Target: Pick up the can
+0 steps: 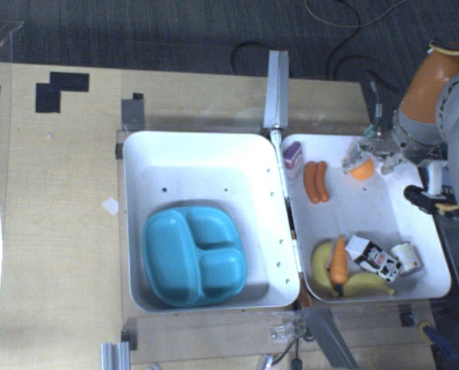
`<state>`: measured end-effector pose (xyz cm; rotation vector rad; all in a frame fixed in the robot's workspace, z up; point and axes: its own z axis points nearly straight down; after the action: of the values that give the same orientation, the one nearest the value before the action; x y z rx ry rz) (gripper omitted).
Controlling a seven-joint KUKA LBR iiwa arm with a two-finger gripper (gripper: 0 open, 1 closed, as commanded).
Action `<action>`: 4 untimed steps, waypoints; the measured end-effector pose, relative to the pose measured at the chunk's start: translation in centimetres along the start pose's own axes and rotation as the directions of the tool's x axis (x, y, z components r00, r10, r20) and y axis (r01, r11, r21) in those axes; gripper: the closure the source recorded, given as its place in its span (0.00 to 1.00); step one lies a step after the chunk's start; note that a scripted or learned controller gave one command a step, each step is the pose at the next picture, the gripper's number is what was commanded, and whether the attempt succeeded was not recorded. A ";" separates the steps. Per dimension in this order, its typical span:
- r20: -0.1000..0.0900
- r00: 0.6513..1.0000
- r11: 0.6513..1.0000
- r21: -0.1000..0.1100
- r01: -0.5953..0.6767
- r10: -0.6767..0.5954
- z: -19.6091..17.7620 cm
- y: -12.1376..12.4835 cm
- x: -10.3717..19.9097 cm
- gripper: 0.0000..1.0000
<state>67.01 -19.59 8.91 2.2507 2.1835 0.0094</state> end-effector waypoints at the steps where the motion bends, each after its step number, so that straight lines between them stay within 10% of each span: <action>1: 0.001 0.994 0.994 -0.001 -0.111 0.111 0.0 -9.3 1.7 0.00; 2: 0.002 0.998 0.998 -0.001 -0.064 0.064 -12.6 -1.0 4.5 0.00; 3: 0.002 0.992 0.992 0.005 -0.124 0.124 -3.9 -5.9 0.7 0.00; 4: -0.002 0.993 0.993 0.001 -0.122 0.122 0.1 0.3 0.1 0.00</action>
<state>67.27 -19.54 8.83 2.3821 2.0434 0.0118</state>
